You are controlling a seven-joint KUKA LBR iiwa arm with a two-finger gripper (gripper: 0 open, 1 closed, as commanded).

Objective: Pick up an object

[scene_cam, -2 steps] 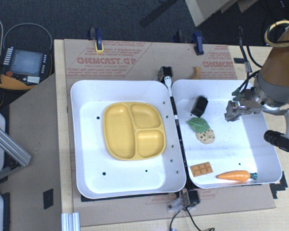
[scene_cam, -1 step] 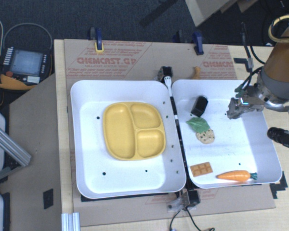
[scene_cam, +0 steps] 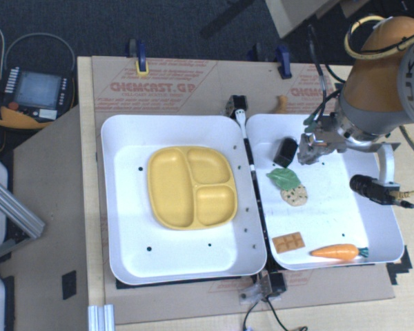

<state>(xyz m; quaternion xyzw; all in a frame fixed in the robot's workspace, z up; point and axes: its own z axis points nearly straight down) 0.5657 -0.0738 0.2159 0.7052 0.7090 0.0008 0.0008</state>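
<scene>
two shallow white bins side by side on the bench: left bin [scene_cam: 117,150] taken up by a yellow divided plate [scene_cam: 192,186], right bin [scene_cam: 345,205] scattered with the candidates for picking. black block [scene_cam: 285,152] near the top left corner of the right bin, green leaf [scene_cam: 284,178] just below it, cookie [scene_cam: 294,196] touching the leaf's lower edge, brown cracker [scene_cam: 288,242] lower down, orange carrot [scene_cam: 338,252] along the bottom wall, well apart from the rest. loose spread, probably so that each piece can be approached alone; leaf and cookie overlapping, so likely harder to separate.

gripper [scene_cam: 310,150] low over the upper part of the right bin, just beside the black block, reached in from the right. nothing seen between its fingers. spread or pressed together: cannot tell, too small and dark against the wrist. judging by position, black block the likeliest target, not yet lifted. close to the bin wall there, so risk of a nudge instead of a grasp.
</scene>
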